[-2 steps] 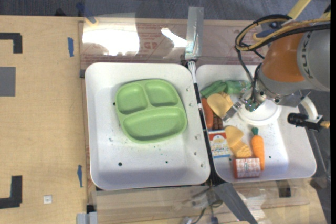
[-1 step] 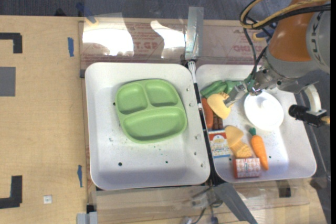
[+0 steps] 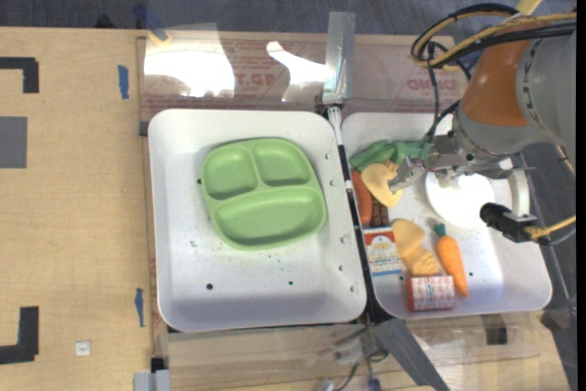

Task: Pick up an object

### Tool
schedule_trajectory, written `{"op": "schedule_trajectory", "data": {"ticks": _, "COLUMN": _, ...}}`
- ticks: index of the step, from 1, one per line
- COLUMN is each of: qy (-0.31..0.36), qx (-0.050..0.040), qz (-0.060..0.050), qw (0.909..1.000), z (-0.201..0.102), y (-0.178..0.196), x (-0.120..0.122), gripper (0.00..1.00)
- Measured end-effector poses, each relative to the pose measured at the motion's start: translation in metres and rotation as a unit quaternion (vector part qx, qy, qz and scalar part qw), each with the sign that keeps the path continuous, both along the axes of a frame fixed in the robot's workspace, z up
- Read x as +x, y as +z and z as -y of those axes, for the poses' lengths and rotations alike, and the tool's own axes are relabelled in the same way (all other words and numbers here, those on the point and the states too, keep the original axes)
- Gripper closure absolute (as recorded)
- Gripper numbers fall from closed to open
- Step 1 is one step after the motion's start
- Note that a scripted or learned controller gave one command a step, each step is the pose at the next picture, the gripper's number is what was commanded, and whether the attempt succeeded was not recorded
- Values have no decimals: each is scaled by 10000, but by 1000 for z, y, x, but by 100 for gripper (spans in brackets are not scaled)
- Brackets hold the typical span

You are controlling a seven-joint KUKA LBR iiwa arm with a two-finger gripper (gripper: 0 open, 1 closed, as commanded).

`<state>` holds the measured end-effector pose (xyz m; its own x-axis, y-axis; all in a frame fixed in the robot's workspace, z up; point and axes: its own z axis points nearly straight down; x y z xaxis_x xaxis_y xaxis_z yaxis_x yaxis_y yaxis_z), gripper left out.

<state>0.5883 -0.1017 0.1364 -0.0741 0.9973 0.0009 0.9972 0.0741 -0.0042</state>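
one fixed camera above the bench [image 3: 73, 197], looking down aslant on both bins [image 3: 174, 279].

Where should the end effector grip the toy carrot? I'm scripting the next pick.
Grip the toy carrot across its orange middle, coming straight down. It lies flat, long and narrow, green top toward the bin's far side; close across its width, clear of the red can.
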Motion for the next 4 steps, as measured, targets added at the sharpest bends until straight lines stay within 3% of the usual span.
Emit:
{"op": "schedule_trajectory", "data": {"ticks": 1, "qy": 422, "qx": -8, "qz": 57, "qw": 9991, "z": -15, "y": 51, "x": 24, "gripper": 0}}
{"op": "schedule_trajectory", "data": {"ticks": 2, "qy": 1710, "qx": -15, "qz": 58, "qw": 9853, "z": -26, "y": 129, "x": -4, "gripper": 0}}
{"op": "schedule_trajectory", "data": {"ticks": 3, "qy": 1706, "qx": 16, "qz": -38, "qw": 9853, "z": 4, "y": -17, "x": -25, "gripper": 0}}
{"op": "schedule_trajectory", "data": {"ticks": 4, "qy": 289, "qx": -10, "qz": 95, "qw": 9995, "z": 15, "y": -40, "x": 32, "gripper": 0}}
